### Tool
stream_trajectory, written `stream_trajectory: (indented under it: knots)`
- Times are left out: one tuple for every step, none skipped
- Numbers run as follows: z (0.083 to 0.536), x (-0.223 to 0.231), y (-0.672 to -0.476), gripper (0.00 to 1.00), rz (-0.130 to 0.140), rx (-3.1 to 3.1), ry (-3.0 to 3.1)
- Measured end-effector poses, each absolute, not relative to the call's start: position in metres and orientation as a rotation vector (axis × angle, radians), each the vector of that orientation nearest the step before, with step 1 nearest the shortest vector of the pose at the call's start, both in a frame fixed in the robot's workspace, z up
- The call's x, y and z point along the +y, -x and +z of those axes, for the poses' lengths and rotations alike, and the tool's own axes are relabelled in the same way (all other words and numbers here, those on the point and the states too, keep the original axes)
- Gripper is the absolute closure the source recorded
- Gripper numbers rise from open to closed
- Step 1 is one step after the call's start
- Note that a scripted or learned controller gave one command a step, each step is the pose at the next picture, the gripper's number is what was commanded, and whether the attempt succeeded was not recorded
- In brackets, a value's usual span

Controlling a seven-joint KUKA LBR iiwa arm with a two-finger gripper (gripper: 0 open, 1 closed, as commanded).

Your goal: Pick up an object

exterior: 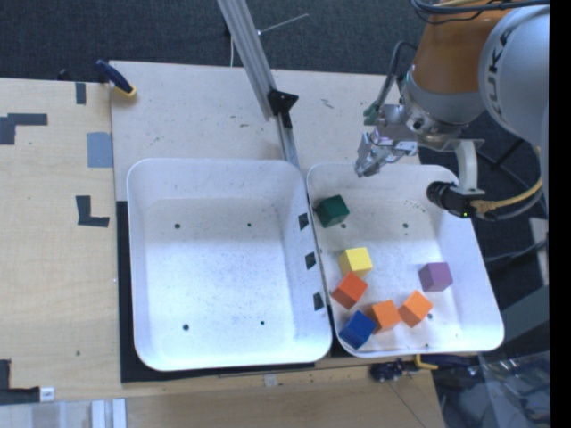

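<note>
above the far rim of the right bin (464,266) the gripper (370,165) hangs with nothing between its fingers, their gap too blurred to tell; the green cube (333,209), just nearer, stands apart, so i'd descend squarely there.

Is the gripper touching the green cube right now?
Apart. The camera view shows the gripper above the right bin's far rim, with bare white bin floor between it and the green cube.
</note>
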State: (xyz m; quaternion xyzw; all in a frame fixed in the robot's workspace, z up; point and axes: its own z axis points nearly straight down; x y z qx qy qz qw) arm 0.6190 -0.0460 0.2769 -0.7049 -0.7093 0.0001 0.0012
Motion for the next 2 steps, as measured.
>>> stream_trajectory:
  knots:
    - [0.255,0.005,-0.603,1.0,0.004,-2.225,2.212]
    - [0.257,0.053,-0.591,1.0,0.002,-2.227,2.212]
